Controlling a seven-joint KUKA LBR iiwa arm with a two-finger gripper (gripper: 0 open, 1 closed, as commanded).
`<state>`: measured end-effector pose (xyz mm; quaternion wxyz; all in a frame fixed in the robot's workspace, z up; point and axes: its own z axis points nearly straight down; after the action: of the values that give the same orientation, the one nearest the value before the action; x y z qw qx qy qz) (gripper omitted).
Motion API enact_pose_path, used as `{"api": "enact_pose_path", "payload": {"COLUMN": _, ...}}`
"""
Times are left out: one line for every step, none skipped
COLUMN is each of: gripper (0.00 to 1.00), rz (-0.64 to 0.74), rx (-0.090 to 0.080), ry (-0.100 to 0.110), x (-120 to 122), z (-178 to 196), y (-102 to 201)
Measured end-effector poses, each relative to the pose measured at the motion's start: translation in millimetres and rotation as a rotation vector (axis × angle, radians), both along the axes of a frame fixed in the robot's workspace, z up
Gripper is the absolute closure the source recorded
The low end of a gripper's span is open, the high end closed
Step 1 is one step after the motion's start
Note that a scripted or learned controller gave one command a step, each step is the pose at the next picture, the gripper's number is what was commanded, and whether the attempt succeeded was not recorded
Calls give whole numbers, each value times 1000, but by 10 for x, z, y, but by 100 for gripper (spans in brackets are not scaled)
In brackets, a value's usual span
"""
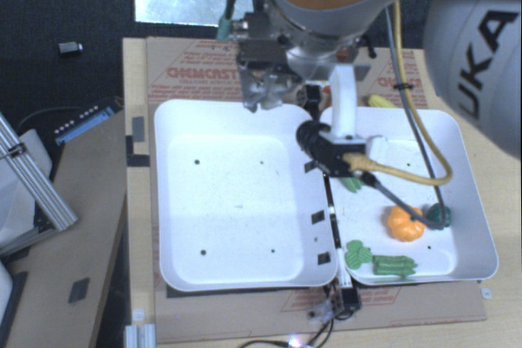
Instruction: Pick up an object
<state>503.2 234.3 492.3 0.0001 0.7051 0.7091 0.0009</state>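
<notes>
My gripper [263, 94] hangs from the grey and orange arm over the far rim of the left bin [236, 200]. The loose objects lie in the right bin [457, 175], well away from it. An orange pumpkin-like object [405, 224] rests near the front right, with a small teal piece [440, 216] beside it. A green leafy piece [357, 254] and a green pod-like piece [395, 263] lie along the front rim. A small green bit [351, 183] peeks out under the black cable fitting. I see nothing held by the gripper.
A black fitting [322, 147] with a yellow hose [408, 171] and a white bracket [342, 106] hangs over the divider between the bins. A yellow object [380, 102] lies at the right bin's far rim. Cardboard [196, 65] underlies both bins.
</notes>
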Motion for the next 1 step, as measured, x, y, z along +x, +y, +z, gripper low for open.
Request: {"api": "enact_pose_path", "payload": {"gripper": 100, "rz": 1, "rx": 0, "ry": 0, "x": -8, "z": 5, "y": 0}}
